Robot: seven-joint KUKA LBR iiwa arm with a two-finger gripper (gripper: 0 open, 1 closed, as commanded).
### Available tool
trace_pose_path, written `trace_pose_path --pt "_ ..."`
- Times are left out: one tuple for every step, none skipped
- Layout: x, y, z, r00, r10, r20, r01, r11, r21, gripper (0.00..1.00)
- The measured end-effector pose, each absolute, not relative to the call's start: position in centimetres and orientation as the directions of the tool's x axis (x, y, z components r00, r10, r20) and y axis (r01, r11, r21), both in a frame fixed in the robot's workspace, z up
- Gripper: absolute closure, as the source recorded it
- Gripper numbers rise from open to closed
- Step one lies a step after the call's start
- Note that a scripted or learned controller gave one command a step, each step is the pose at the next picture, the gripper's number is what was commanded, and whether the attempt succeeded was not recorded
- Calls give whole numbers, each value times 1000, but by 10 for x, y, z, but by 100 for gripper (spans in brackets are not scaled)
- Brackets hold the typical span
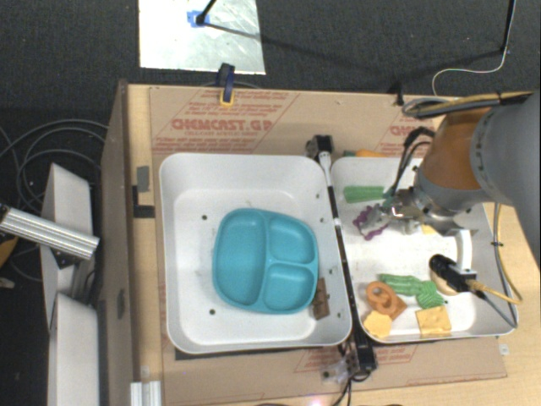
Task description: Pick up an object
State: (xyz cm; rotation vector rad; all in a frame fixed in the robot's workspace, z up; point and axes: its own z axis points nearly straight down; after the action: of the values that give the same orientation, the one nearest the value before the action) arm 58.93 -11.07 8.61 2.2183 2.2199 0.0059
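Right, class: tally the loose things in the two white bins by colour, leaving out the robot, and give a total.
Blue: 1, the divided plate
Green: 2, the upper green piece and the lower green piece
Purple: 1, the purple piece
Orange: 1, the orange ring
Yellow: 2, the yellow block and the yellow wedge
Brown: 1, the brown piece
Total: 8

Two bins sit side by side on the counter (254, 112). The left bin (194, 218) holds a divided plate (266, 260) at its middle. In the right bin (393, 256), a pretzel (382, 297) lies near the front, a wedge (434, 320) just right of it, and a curly toy (369, 218) farther back.
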Motion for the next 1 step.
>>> trace_pose_path --pt "481 -129 84 5 1000 2 1000 -5 -7 0"
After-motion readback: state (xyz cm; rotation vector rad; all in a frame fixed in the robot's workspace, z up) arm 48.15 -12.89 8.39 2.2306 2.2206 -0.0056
